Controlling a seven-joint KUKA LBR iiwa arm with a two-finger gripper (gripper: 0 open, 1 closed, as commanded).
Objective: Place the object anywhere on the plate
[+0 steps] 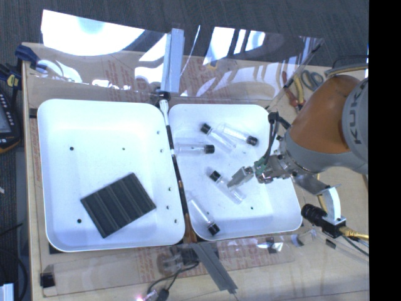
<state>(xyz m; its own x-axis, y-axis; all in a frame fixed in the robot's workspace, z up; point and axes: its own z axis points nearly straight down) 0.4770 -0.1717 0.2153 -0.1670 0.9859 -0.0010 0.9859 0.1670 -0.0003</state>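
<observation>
End effector (240, 177) over right bin (285, 213), grip state unclear; clear vial (225, 185) partly hidden beneath.

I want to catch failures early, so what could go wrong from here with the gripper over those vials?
The gripper hovers beside a clear vial; being round and see-through, it could roll away or be missed. Other vials lie close, so one may get knocked. The dark ridged plate sits in the other bin, so a weak grip may drop it crossing.

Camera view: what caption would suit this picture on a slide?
Robot arm reaching over the right bin of clear black-capped tubes, beside a dark ridged plate in the left bin.
</observation>
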